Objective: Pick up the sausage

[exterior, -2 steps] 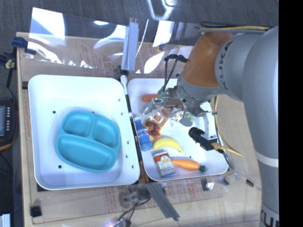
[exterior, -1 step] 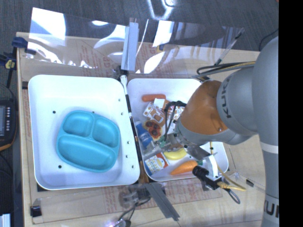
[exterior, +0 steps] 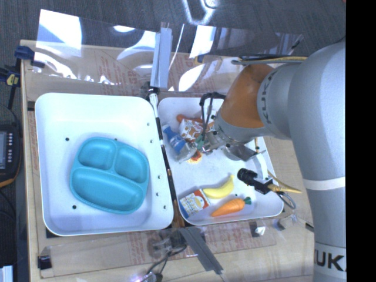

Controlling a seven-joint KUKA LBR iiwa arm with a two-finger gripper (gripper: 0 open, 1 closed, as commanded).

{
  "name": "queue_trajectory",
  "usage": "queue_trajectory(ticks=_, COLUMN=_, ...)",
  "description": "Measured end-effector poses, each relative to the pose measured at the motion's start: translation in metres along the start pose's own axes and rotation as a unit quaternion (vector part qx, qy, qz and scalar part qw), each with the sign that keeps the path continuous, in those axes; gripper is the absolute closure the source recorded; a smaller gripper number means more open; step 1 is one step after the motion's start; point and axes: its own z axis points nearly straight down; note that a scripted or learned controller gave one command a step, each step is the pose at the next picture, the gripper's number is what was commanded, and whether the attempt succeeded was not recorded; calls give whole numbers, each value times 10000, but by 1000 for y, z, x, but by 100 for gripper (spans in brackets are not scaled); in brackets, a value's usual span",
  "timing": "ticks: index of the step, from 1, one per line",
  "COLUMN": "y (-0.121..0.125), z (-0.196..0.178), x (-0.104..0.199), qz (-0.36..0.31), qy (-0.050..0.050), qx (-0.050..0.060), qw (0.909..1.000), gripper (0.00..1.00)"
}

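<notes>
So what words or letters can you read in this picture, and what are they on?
"KU" in white letters on the grey robot arm, cut off at the picture's edge.
More letters run along the arm's grey wrist, too blurred to read.
The small carton near the banana has print, too small to read.
The packet in the right bin has print, too blurred to read.

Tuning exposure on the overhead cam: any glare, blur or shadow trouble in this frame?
Camera view: strong glare on the clear panel behind the bins; the left bin reads bright, near washed out but evenly lit; the blue tray is crisp; items under the gripper in the right bin are small and slightly soft; banana and carrot cast only faint shadows.
</notes>
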Motion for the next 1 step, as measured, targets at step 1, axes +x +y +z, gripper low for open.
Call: queue_trajectory(ticks=1, y=3, z=-16, x=-1, qz=-22, qy=-24, qx=-36, qw=10000, gripper=100)
